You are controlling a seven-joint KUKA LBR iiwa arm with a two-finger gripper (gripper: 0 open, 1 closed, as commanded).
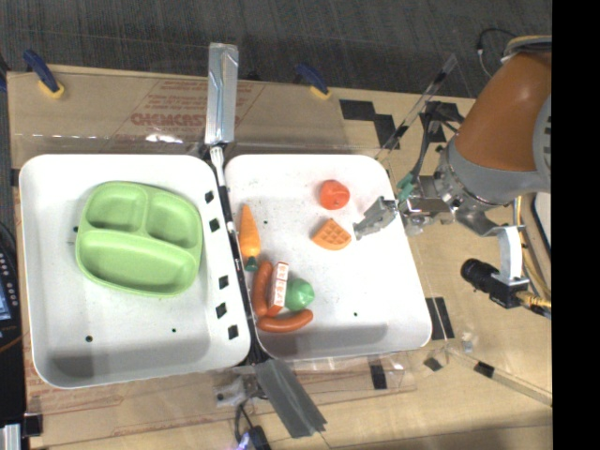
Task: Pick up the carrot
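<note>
Your carrot (248, 232) lay left of the gripper (373, 219), across the right bin (403, 289), its long axis running up-down in frame. You couldn't tell how far the claw was spread; nothing sat in it.

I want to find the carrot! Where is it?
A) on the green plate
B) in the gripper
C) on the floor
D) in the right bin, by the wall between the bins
D: the carrot lies in the right bin, along its left wall, away from the gripper.
</note>
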